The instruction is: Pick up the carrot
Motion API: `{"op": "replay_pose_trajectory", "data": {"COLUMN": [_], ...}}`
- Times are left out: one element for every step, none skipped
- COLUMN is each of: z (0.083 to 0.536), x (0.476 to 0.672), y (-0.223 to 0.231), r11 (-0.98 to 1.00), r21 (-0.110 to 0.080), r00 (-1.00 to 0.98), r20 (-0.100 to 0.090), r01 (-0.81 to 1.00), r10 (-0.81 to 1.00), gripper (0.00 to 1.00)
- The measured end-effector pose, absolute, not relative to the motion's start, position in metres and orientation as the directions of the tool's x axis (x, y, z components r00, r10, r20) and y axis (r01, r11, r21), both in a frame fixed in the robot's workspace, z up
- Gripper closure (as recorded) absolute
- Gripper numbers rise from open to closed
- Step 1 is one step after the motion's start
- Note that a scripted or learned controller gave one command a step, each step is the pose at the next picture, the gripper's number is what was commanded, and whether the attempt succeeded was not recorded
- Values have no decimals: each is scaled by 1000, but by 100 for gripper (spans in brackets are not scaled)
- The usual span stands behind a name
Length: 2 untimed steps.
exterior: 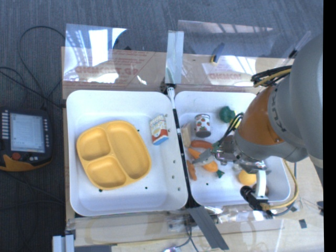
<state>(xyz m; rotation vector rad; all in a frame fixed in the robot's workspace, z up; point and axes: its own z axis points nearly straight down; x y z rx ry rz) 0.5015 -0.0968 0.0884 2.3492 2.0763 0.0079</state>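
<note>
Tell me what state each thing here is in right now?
Yellow plate: upright in the left bin, nothing on it.
Small carton: lying beside the plate.
Can: standing in the right bin.
Carrot: lying flat, not lifted.
Green toy: resting near the arm.
Claw: low over the orange pieces.

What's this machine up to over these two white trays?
A grey and orange robot arm reaches into the right bin, its gripper low over a cluster of orange toy food, including what looks like the carrot. A small can, a green piece and a yellow piece lie nearby. The left bin holds a yellow divided plate and a small carton. No grasp is visible.
</note>
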Motion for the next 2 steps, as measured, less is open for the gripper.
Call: {"op": "replay_pose_trajectory", "data": {"z": [100, 184], "x": [502, 546], "y": [-98, -68], "r11": [-122, -339], "r21": [12, 0], "r00": [122, 339], "r20": [-5, -3], "r01": [992, 941], "r10": [992, 941], "gripper": [100, 100]}}
